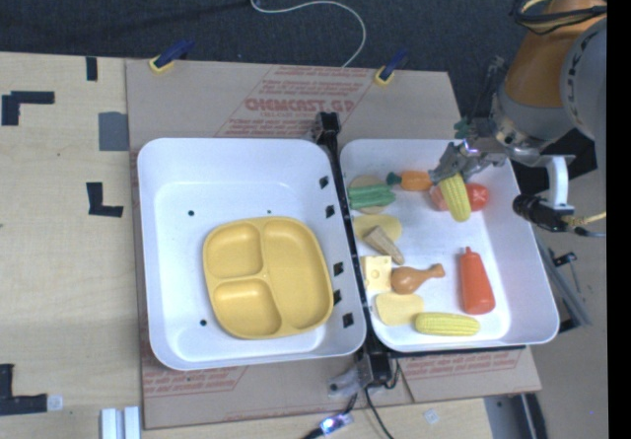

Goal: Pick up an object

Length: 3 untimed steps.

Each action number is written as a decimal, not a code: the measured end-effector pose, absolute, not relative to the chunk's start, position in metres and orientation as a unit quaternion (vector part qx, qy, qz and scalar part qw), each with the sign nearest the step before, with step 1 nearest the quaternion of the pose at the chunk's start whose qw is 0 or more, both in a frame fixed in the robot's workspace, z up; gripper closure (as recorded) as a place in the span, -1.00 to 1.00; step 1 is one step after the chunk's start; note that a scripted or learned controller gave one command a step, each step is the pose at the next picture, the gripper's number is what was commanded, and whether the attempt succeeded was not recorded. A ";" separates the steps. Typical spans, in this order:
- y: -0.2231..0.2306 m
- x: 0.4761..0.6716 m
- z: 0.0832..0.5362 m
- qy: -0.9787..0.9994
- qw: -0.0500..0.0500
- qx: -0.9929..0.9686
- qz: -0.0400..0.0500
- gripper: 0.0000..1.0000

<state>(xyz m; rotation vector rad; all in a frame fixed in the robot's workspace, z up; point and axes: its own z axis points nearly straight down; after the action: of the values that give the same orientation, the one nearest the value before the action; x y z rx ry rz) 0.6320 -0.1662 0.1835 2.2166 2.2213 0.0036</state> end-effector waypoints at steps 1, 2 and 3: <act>-0.166 0.633 0.227 0.708 0.002 0.707 0.001 1.00; -0.111 0.613 0.216 0.709 -0.002 0.705 0.000 1.00; -0.065 0.591 0.231 0.709 -0.001 0.705 0.000 1.00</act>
<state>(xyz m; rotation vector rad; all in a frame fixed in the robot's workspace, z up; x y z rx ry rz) 0.5915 -0.0647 0.2315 2.2173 2.2298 -0.0006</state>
